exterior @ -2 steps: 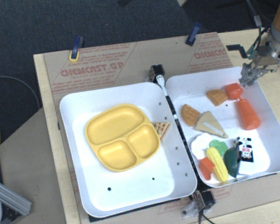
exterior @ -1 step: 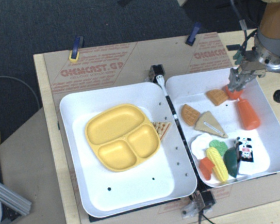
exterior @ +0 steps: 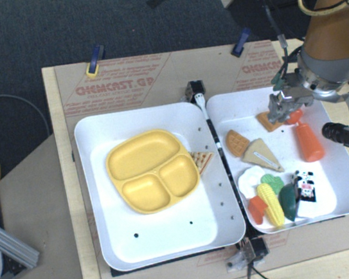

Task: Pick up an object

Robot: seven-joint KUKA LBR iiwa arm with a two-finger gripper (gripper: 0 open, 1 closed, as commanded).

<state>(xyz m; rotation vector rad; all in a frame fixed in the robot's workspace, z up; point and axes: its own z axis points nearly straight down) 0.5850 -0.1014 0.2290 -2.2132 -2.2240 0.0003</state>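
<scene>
Leftward, a yellow divided tray (exterior: 151, 169) lies in the left bin (exterior: 96, 180), a waffle piece (exterior: 201, 159) touching its right edge. Across the divider, the right bin (exterior: 345, 175) holds an ice-cream cone (exterior: 261, 153), corn (exterior: 271, 202) and an orange carrot (exterior: 308, 140) (lying lengthwise). Over the bin's far end, the pincer (exterior: 282, 110) hangs above a flat tan piece (exterior: 267, 121); whether it grips anything I cannot tell.

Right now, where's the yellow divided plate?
In the left bin, upper middle: the yellow divided plate lies flat, with a waffle piece at its right edge.
</scene>
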